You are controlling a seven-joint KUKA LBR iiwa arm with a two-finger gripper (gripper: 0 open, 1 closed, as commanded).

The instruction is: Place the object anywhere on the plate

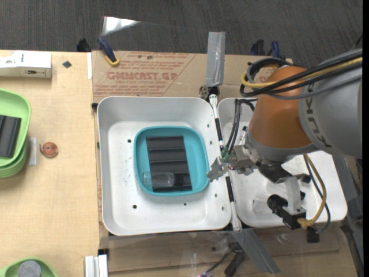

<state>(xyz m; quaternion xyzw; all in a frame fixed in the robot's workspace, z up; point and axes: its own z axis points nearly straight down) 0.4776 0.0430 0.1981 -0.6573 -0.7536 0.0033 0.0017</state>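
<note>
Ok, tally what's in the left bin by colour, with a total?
Teal: 1, the plate
Black: 1, the ridged block lying on the plate
Clear: 1, a small see-through object at the block's lower left edge
Total: 3

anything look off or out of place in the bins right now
Nothing spilled or broken. The teal plate sits slightly askew in the left bin, carrying dark ribbed blocks and a small clear object near its front edge. The gripper hangs over the seam between the bins.
</note>
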